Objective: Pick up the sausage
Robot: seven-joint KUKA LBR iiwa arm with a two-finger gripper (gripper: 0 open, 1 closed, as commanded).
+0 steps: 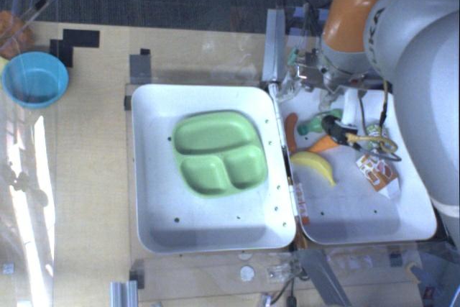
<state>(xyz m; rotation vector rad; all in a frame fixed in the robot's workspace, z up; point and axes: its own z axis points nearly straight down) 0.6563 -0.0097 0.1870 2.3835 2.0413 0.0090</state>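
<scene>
The sausage [290, 132] is a short reddish-brown stick. It lies upright in the picture along the left wall of the right bin [359, 226]. My gripper [323, 88] hangs below the orange wrist band over the far end of that bin, up and to the right of the sausage and apart from it. Nothing shows in its grasp.
Beside the sausage lie a yellow banana [317, 166], an orange carrot piece [325, 144], a green item [310, 127] and a printed packet [378, 170]. The left bin [151, 212] holds a green divided plate [219, 152]. A blue bowl [34, 78] stands on the bench at far left.
</scene>
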